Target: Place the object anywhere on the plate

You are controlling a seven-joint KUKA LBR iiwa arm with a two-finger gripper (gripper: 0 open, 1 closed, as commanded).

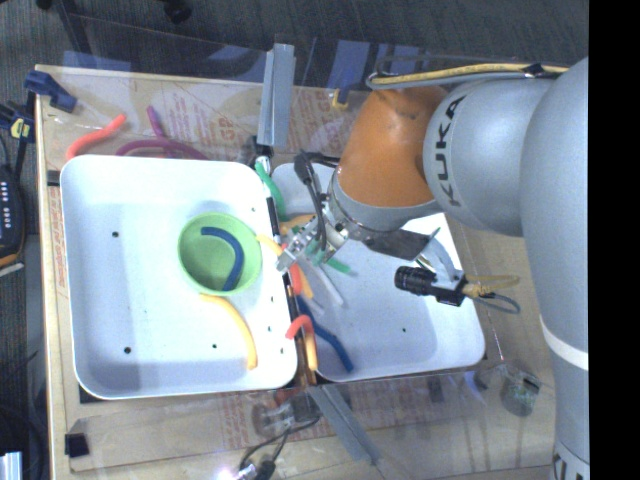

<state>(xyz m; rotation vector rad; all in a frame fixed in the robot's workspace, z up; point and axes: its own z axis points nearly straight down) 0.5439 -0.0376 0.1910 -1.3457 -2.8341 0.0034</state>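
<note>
Two shallow white bins sit side by side on the worktop (pixel 160 423). The left bin (pixel 100 298) takes up centre-left of the frame, the right bin (pixel 420 343) is at centre-right, mostly covered by the arm.

The green plate (pixel 208 258) lies flat near the middle of the left bin, a little toward its right wall. A blue curved strip (pixel 234 258) already rests on the plate's right half, arcing from top to lower right. A yellow curved strip (pixel 238 328) lies in the bin just below the plate, its upper end touching or just under the plate rim, its tail running to lower right.

The gripper (pixel 300 251) hangs at the divide between the bins, just right of the plate, wrist angled down-left, so it looks set up for a carry over the wall toward the plate. Small green and orange pieces (pixel 325 258) cluster around the tips. Whether any piece is actually pinched is too cluttered to read, and I cannot tell how far apart the fingers stand.

Likely task object: the thin green stick-like piece at the tips. Its long axis appears to run roughly left-right with a slight downward tilt to the right, its free end pointing away from the plate. Low confidence.

More loose strips lie near the right bin's left wall: an orange-red one (pixel 300 326) and a dark blue one (pixel 330 348). A black cable plug (pixel 425 283) dangles from the arm over the right bin.
</note>
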